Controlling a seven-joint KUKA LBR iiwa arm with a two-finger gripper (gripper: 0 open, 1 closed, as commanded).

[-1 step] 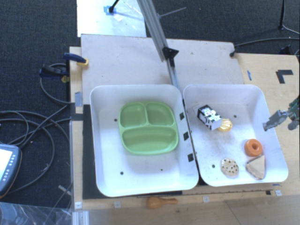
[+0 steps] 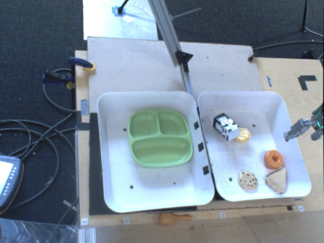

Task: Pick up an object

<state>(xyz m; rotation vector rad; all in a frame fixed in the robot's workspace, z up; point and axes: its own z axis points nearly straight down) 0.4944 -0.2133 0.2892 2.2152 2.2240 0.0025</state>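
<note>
Approach step: gripper [image 2: 302, 129] at right bin's [image 2: 291, 113] right rim, finger state indeterminate, nothing visibly held. Next: move over orange donut [image 2: 273, 159], descend, close.

The single camera sat high above the bench, looking down at a slant from its front edge, far enough back that both white bins [image 2: 105, 151] and surrounding dark floor fitted in view

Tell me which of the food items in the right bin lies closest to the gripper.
The orange ring-shaped doughnut. It lies just below-left of the gripper, while the spotted round cookie, tan sandwich wedge and black-and-white carton are farther.
</note>
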